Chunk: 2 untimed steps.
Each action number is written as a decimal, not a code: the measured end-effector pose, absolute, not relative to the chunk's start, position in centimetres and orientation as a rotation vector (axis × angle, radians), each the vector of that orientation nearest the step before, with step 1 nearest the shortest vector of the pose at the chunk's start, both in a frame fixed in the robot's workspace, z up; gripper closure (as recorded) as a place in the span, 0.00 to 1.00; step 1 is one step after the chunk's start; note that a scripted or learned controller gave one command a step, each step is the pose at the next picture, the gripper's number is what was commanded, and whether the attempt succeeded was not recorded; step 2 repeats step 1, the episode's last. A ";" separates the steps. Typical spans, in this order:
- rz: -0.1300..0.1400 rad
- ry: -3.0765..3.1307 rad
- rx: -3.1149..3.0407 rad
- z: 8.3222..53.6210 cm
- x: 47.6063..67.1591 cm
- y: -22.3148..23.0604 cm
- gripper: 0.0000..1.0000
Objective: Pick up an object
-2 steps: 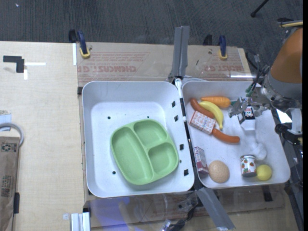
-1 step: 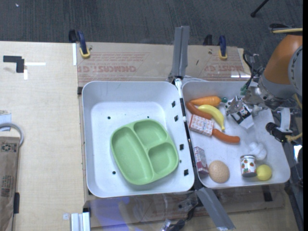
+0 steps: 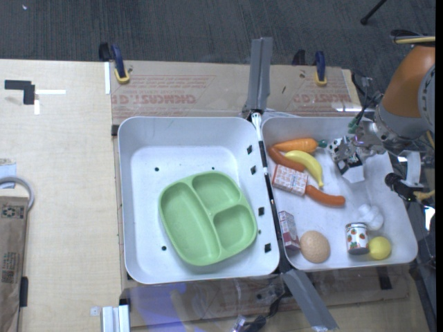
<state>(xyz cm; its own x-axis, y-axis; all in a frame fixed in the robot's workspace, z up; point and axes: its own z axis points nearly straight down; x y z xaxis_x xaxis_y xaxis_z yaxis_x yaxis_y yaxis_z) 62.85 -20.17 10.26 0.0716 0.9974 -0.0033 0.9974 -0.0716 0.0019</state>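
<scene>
My gripper [image 3: 346, 159] hangs over the upper right part of the right bin [image 3: 401, 216], just right of a yellow banana [image 3: 307, 164]. An orange carrot [image 3: 296, 144] lies above the banana and a red sausage [image 3: 326, 198] below it. A small red-and-white box [image 3: 289, 180] rests left of the banana. Along the bin's front lie a small carton [image 3: 288, 229], a tan egg [image 3: 315, 246], a little printed can [image 3: 356, 238] and a yellow lemon [image 3: 379, 247]. A white lump [image 3: 372, 216] sits above the can. Nothing shows in the gripper's grasp.
The left bin [image 3: 138, 185] holds a green divided plate [image 3: 208, 217]. A grey divider post [image 3: 259, 75] rises between the bins at the back. The arm [image 3: 408, 92] with its orange band stands over the right bin's far right corner. Clamps hold cardboard behind the bins.
</scene>
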 end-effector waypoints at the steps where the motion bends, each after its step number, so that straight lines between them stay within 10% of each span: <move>1: -0.002 2.131 2.307 20.5 63.6 -16.5 1.00; 2: -0.002 2.131 2.307 20.5 63.6 -16.5 1.00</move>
